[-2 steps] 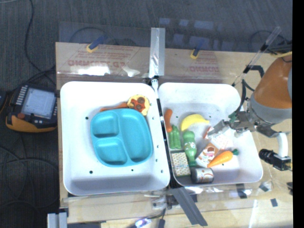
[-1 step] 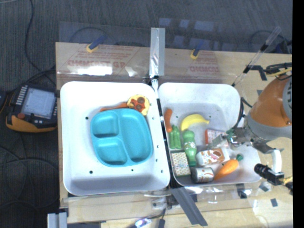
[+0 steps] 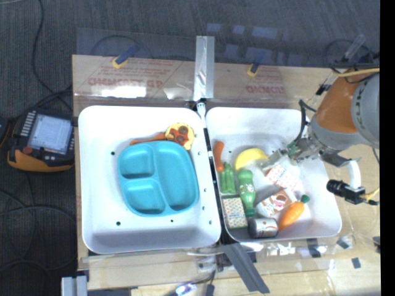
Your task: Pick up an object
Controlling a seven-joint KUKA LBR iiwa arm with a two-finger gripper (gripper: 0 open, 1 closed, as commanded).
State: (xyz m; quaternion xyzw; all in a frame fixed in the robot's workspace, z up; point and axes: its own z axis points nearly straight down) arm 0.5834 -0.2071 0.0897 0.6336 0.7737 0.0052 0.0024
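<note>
Yellow lemon (image 3: 249, 158) lying in right bin (image 3: 321, 224), near its middle — gripper (image 3: 295, 151) hanging just right of it, over white carton (image 3: 282, 176). Jaw state: cannot tell. Carrot (image 3: 291, 213), can (image 3: 263, 227), 2 green bottles (image 3: 238, 187) crowding bin's front. Left bin (image 3: 99, 165) holding blue tray (image 3: 158, 176).

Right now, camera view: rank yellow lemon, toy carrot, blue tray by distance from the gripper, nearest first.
Gripper sits in the right bin, near its upper right.
1. Yellow lemon: just to its left in the view, same bin.
2. Toy carrot: toward the bin's lower edge, below the gripper.
3. Blue tray: in the left bin, clearly farthest.
</note>
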